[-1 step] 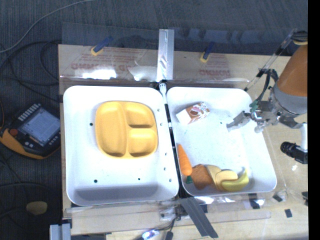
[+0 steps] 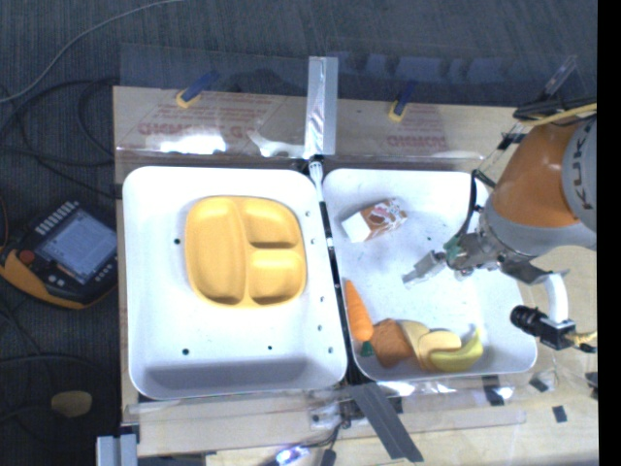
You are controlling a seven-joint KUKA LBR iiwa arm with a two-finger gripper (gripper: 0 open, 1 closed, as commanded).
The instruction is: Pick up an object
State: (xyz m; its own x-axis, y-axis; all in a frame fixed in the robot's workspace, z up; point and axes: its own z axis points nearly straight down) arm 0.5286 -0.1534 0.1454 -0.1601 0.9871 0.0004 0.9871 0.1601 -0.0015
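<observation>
You get bright, even overhead light — both white bins (image 2: 233, 372) nearly wash out, with glare on the clear sheet (image 2: 209, 134) at the far side. Shadows stay soft; the picture is slightly grainy, with the dark floor (image 2: 58, 66) dim.

A yellow divided tray (image 2: 245, 249) lies in the left bin (image 2: 155, 357); a handheld pendant (image 2: 60, 252) rests on the floor.
</observation>
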